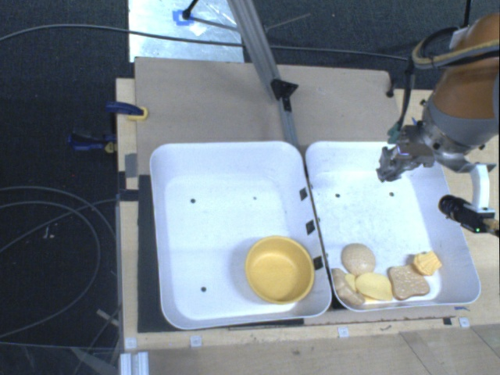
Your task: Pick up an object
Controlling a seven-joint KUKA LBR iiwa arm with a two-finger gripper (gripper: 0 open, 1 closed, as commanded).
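My gripper hangs over the far part of the right bin, near its right side, with nothing visible between its fingers. Well in front of it, along the bin's near edge, lies a cluster of food-like items: a pale round bun, a yellow lemon-shaped piece, a tan toast-shaped slice, a small orange-yellow ridged piece and a beige piece at the left. A yellow bowl sits upright in the left bin, near its front right corner.
A grey slanted pole with a black clamp crosses the back of the bench between the bins. A blue and yellow clamp grips the bench's left edge. Cables lie on the dark floor at left.
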